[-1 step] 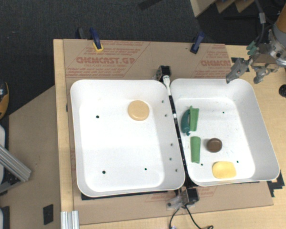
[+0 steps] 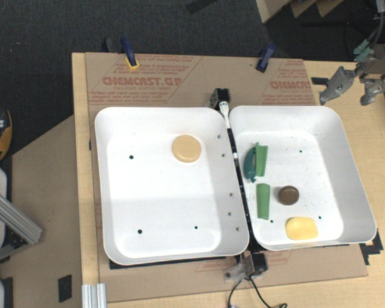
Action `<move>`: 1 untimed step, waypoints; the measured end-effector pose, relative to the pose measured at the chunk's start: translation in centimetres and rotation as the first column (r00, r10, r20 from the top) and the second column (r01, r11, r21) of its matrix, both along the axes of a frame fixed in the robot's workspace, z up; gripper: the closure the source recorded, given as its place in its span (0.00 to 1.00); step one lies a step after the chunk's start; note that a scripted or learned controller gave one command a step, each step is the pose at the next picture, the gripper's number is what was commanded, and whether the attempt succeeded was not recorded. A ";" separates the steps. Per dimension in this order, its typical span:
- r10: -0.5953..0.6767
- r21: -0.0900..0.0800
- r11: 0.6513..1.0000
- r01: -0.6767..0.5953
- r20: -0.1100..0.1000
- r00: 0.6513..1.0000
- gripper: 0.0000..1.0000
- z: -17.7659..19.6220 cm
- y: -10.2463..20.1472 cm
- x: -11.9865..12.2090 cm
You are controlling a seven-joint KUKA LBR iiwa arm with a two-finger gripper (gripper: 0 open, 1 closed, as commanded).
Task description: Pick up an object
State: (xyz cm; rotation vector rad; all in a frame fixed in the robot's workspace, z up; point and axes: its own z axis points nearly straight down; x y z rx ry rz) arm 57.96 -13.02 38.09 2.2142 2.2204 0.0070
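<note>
The claw (image 2: pixel 353 82) hangs spread and holding nothing past the far right corner of the right bin (image 2: pixel 346 146), so the pick is not begun; next it must come over one object, perhaps the brown ball (image 2: pixel 289 195), and descend.

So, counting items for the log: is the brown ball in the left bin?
No, the brown ball lies in the right bin, beside the yellow block.
</note>
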 end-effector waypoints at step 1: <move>-0.002 -0.003 1.000 0.002 0.009 1.000 0.00 11.2 -0.2 -4.9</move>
